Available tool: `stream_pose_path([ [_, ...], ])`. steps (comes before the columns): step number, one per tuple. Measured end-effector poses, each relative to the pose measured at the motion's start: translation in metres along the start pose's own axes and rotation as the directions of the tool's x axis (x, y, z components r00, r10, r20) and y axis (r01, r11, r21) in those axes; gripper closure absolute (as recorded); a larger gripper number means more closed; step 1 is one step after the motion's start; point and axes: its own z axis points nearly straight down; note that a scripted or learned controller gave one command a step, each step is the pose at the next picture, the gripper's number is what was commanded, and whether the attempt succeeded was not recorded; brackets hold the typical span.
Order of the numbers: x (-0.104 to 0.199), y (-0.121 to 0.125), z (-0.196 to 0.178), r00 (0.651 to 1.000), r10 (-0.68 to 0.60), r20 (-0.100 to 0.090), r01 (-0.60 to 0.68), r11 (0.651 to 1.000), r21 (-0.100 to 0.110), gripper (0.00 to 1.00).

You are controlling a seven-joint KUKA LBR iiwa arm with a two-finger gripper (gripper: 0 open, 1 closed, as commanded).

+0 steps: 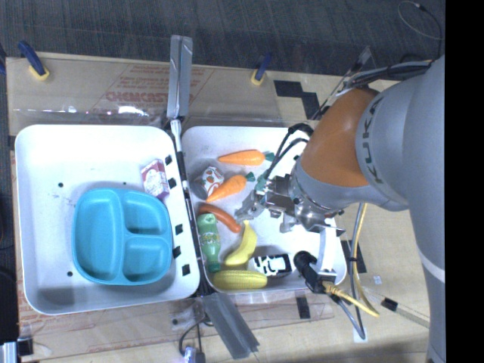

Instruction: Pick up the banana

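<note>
Hovering at the frame's centre-right, the tool (253, 203) sits over the right white bin (227, 136); whether it grips anything cannot be told. Below it, the curved yellow banana (242, 246) lies beside a green bottle (209, 238).

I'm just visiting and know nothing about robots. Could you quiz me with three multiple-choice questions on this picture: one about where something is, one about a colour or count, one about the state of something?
1. Where does the banana lie?
A. In the right bin
B. On the blue tray
C. On the bench outside the bins

2. How many carrots are in the right bin?
A. None
B. Two
C. Five

3. How does the banana stand with the gripper?
A. Lifted high above the bins
B. Lying in the bin below the gripper
C. Set on the tray

Answers: 1 A, it rests among the toy foods near the corn. 2 B, one carrot sits above another. 3 B, it lies flat on the bin floor.
</note>
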Motion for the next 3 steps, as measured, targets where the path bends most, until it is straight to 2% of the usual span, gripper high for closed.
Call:
stream_pose_path([
  [1,-0.034,0.029,0.123,0.978,0.207,0.001,-0.207,0.978,0.002,0.0],
  [2,-0.033,0.028,0.114,0.979,0.203,0.001,-0.203,0.979,0.007,1.0],
  [3,0.056,0.005,0.023,0.981,0.195,0.0,-0.195,0.981,0.002,1.0],
])
